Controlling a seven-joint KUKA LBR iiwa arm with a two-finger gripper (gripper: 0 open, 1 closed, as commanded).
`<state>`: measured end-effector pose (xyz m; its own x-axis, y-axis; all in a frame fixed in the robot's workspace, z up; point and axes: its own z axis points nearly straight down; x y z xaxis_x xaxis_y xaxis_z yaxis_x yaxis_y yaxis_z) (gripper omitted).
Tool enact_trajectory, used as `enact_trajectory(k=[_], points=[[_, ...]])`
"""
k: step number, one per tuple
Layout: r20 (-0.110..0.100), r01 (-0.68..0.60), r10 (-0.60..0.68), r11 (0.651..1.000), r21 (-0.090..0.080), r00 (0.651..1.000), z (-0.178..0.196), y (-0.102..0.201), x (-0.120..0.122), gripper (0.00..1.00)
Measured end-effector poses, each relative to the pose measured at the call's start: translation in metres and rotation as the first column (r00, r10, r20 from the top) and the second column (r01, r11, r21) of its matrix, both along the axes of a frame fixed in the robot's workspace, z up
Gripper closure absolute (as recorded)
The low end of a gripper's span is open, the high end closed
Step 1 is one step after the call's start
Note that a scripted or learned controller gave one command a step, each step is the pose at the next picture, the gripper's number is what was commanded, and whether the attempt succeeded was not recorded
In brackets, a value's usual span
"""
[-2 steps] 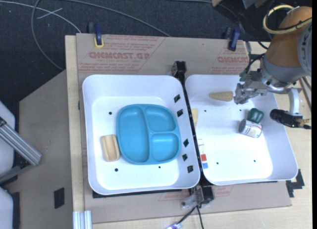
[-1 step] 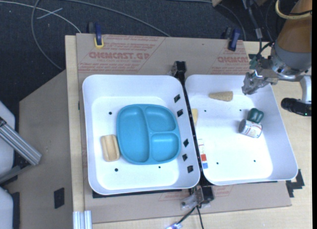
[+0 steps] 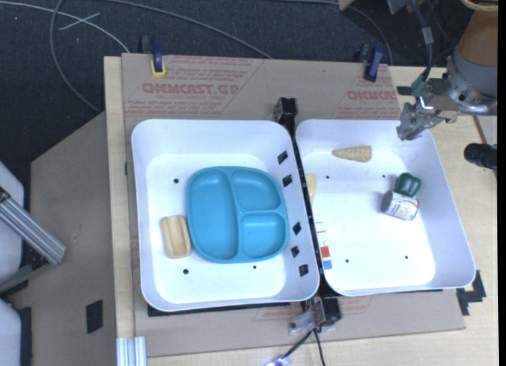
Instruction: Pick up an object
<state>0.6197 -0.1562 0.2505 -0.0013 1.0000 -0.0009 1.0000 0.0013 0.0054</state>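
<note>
plastic, we are judging the small jar (image 3: 402, 198) light, stiff and slick, best pinched across its body; we cannot tell the gripper (image 3: 411, 125) state.

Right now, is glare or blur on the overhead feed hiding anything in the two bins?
Camera view: lighting is even and soft, shadows faint; the white bin floors are bright but not blown out. The blue tray, the cone and the small bottle read clearly. The gripper at the right bin's far corner is small and slightly soft, so its fingers are hard to make out.
</note>
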Motion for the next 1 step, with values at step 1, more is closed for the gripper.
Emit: enact_trajectory(k=[1], points=[[-0.005, -0.004, 0.004, 1.0, 0.003, 1.0, 0.0046, 0.0578, 0.0031, 1.0]])
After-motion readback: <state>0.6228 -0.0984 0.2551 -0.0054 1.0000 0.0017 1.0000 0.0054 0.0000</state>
